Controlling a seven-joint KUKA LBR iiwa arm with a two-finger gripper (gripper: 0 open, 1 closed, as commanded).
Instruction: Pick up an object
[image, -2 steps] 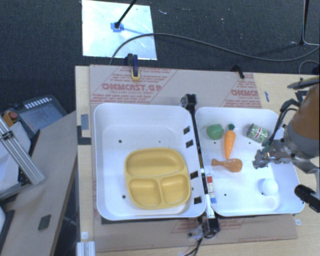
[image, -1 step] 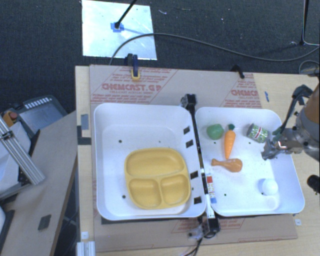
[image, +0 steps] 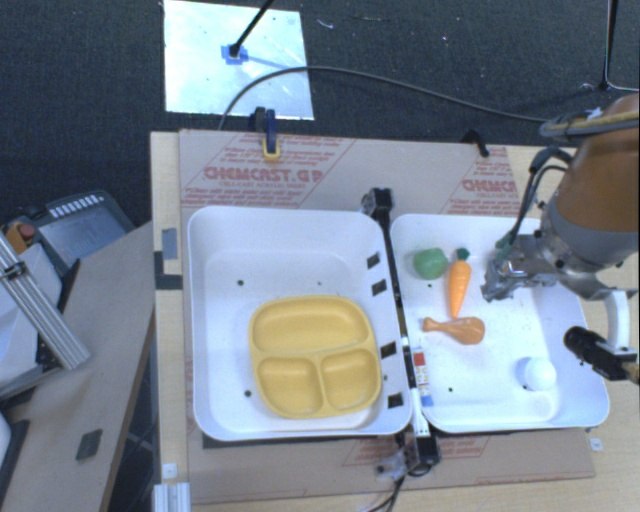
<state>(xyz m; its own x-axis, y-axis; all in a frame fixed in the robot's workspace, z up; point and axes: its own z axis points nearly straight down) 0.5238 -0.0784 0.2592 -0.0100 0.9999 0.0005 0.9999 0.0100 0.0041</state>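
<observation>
Bench (image: 168, 400) bears left bin (image: 215, 330), right bin (image: 570, 400).

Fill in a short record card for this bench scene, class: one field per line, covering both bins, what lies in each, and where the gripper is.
left bin: holds a yellow divided plate, three compartments
right bin: holds four toy foods
green toy vegetable: far left part of right bin
toy carrot: just right of the green piece, lying lengthwise
toy chicken drumstick: just below the carrot's tip
white egg: near right corner
gripper: low over the right bin, right of the carrot, nothing seen between its fingers
</observation>
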